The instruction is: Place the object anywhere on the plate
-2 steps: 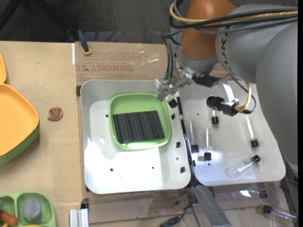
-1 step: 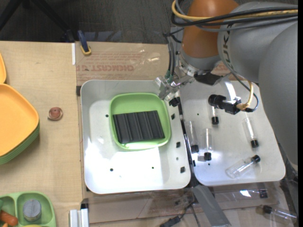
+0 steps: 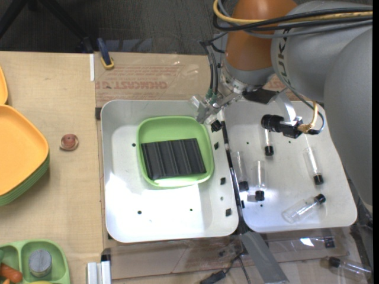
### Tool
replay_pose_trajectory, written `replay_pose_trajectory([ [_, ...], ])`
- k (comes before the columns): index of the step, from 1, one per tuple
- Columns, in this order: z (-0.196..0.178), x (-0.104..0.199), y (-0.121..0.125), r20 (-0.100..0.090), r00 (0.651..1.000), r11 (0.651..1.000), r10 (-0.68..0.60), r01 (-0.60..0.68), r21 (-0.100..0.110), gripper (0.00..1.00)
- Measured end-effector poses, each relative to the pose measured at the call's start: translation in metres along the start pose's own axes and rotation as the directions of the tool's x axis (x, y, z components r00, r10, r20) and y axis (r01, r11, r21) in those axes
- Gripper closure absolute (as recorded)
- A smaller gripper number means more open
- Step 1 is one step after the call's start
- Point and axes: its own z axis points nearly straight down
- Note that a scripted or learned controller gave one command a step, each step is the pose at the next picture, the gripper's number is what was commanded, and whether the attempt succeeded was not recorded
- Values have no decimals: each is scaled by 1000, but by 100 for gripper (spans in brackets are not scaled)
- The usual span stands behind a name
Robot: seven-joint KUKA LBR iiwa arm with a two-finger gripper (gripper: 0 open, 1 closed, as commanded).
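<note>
Camera view: left bin [image 3: 118, 218] holds the green plate [image 3: 172, 129] with a dark ribbed block [image 3: 173, 158] lying on it, so placement looks done. Tool [image 3: 208, 108] hovers at the plate's far-right rim (grip state: can't tell).

The green plate [image 3: 173, 151] looks like smooth, slightly glossy plastic, and the dark ribbed slab [image 3: 174, 158] on it is matt. Both white bins [image 3: 118, 176] have a satin sheen (the right one glares). The vials [image 3: 303, 207] look like clear glass or plastic, and the bench [image 3: 53, 206] is pale, matt wood.
</note>
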Motion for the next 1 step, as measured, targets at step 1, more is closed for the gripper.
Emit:
replay_pose_trajectory([
  [1,-8,-1,0,1,1000,1000,1,-1,0,100],
])
